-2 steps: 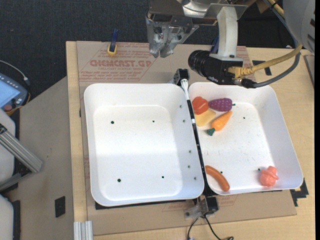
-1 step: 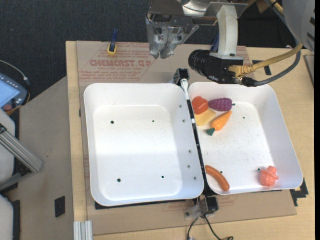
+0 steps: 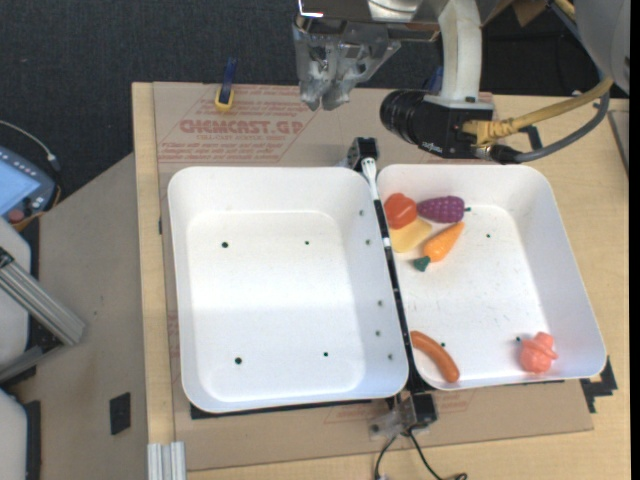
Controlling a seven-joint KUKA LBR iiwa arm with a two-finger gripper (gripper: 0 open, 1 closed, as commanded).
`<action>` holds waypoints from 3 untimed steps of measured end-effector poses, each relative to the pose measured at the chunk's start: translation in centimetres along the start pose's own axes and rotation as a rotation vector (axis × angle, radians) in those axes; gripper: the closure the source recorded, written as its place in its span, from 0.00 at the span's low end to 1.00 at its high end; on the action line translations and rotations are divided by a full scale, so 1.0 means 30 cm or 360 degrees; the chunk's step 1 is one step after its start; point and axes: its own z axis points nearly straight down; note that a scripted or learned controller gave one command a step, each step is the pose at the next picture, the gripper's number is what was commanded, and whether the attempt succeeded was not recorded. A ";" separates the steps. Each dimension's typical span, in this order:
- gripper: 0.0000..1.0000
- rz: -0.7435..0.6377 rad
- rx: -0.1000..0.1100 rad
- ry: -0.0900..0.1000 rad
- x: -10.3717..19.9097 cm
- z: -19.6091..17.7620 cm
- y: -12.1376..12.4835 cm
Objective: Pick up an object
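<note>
1. Here, the gripper [image 3: 328,90] is being held high above the bench, beyond the far rim of the left bin [image 3: 190,268], over the brown board; nothing is being carried between its fingers, and they are pointing downward, though how far apart they are standing cannot be told from this slant.
2. Presumably, the arm is being parked clear of both bins so that the objects are left unobstructed for the camera before a target is chosen.
3. The candidate objects are all lying in the right bin [image 3: 560,248]: an orange-red pepper-like piece [image 3: 400,209], a yellow wedge [image 3: 409,235], a purple knobbly piece [image 3: 441,208] and a small carrot [image 3: 442,243] are being crowded together near the far-left corner, touching one another.
4. A smooth sausage shape [image 3: 436,355] is resting against the near wall, and a pink lumpy piece [image 3: 538,353] is lying well apart, near the near-right corner.
5. All appear to be glossy moulded plastic, and the rounded ones are judged likely to slip; the isolated pink piece is being left easiest to reach.
</note>
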 end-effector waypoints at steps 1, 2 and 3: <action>1.00 -0.0003 -0.0005 0.0002 0.003 -0.035 0.001; 1.00 -0.0006 -0.0010 0.0004 0.006 -0.069 0.002; 1.00 -0.0007 -0.0016 0.0006 0.009 -0.105 0.003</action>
